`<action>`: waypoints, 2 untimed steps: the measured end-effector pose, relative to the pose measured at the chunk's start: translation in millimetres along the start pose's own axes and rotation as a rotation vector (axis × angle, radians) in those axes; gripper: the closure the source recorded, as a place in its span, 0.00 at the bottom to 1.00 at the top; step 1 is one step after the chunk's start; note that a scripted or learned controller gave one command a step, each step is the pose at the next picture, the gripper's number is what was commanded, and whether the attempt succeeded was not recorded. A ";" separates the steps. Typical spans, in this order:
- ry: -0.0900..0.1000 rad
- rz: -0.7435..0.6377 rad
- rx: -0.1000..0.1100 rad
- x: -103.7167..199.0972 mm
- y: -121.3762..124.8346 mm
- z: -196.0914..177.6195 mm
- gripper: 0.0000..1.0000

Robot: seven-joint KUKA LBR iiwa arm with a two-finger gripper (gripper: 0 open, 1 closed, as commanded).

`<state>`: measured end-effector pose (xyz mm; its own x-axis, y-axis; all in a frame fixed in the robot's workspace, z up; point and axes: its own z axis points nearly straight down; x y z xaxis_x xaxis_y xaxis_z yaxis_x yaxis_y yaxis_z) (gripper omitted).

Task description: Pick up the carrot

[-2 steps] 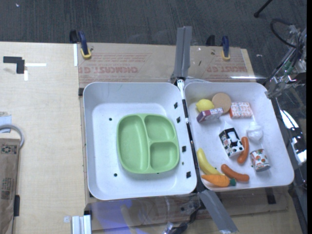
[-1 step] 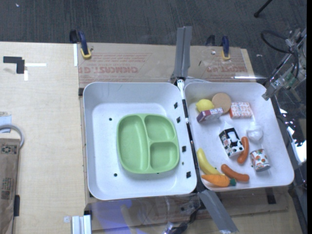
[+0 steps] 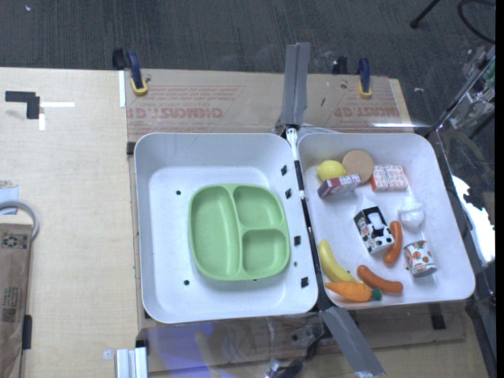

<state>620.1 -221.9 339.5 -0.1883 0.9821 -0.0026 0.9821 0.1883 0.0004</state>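
Orange carrot [image 3: 350, 291] with a green stub end lay flat in the right bin [image 3: 443, 172], in the near-left corner, long axis running roughly along the near wall. It touched the lower tip of a yellow banana [image 3: 331, 261] just behind it. A red-orange sausage [image 3: 381, 279] lay just beside its green end, close enough that I could not tell contact.

Rest of the right bin:
- A second sausage [image 3: 393, 242] stood steeper, beside a black-and-white cow-patterned carton [image 3: 373, 231].
- A small can [image 3: 420, 258] with a red-and-white label sat near the right wall; its print was too small to read.
- A white bottle-like item [image 3: 410, 211] was behind the can.
- A pink-and-white box [image 3: 389, 177], a dark red box [image 3: 340, 185], a lemon [image 3: 330, 168] and a tan round disc [image 3: 359, 162] were bunched at the far side. The box lettering was unreadable.

The left bin [image 3: 146, 211] held a green three-compartment plate [image 3: 236, 232], sitting about centre.

Behind both bins a cardboard sheet [image 3: 205, 101] carried red printed lettering, upside down from where I stood and not clear enough to read for certain. Two blue-and-yellow clamps [image 3: 135, 73] pinned its far edge. At the far left of the wooden bench [image 3: 71, 172], a brown paper bag [image 3: 12, 282] showed a recycling mark.
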 end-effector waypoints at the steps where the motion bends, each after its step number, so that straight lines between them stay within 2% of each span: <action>1: 0.001 -0.641 -0.002 -4.4 25.3 70.6 1.00; 2: -0.003 -0.641 -0.005 -4.6 26.5 60.8 1.00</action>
<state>647.0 -221.6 278.7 -0.7385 0.6742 -0.0063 0.6742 0.7385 0.0023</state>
